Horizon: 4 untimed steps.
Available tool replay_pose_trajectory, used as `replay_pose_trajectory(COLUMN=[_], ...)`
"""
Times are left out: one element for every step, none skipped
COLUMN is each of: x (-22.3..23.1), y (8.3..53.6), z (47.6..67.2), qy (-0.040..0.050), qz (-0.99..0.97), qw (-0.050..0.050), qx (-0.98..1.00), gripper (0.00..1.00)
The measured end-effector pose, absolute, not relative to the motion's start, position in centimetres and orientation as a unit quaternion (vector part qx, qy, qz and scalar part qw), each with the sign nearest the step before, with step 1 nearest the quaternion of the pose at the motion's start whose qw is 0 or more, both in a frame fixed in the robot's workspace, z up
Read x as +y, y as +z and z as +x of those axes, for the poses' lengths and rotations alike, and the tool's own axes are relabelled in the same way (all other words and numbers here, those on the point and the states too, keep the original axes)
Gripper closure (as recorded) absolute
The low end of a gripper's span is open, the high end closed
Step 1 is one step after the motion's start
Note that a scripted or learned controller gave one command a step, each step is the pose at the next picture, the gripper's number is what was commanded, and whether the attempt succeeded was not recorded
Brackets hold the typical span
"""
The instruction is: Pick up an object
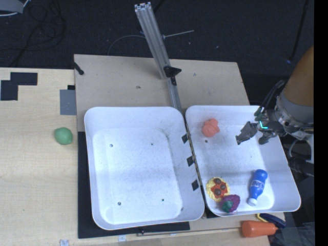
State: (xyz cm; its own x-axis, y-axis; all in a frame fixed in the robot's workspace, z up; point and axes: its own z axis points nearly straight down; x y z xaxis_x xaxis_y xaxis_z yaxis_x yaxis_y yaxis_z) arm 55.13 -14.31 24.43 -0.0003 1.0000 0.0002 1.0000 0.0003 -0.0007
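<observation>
Camera view. Gripper (252,135): fingers spread, holding nothing, above right bin (287,158) far side. In that bin: pink ball (210,128) far left; blue bottle (257,186), yellow toy (218,187), purple toy (230,203) near edge.

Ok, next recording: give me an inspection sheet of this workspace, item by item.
Surface: two white bins, left bin, right bin, on a wooden bench.
Job's things: in the right bin, pink ball, blue bottle, yellow toy, purple toy.
Clutter: green ball on the bench; orange object below the right bin.
Grippers: gripper above the right bin, holding nothing.
Cables: several on the dark floor.
Surroundings: slanted metal rail.
</observation>
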Motion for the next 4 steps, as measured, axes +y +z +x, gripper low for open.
replay_pose_trajectory(x=[-14.3, -13.7, -14.5, -13.7], y=[24.4, 20.0, 15.2, 9.3], z=[55.1, 54.8, 54.5, 54.7], qy=[0.0002, 0.0013, 0.0014, 0.0015], qz=[-0.707, -0.707, -0.707, -0.707], qw=[0.000, 0.002, 0.002, 0.002], qx=[-0.707, -0.708, -0.707, -0.707], gripper=[0.00, 0.00, 0.00, 0.00])
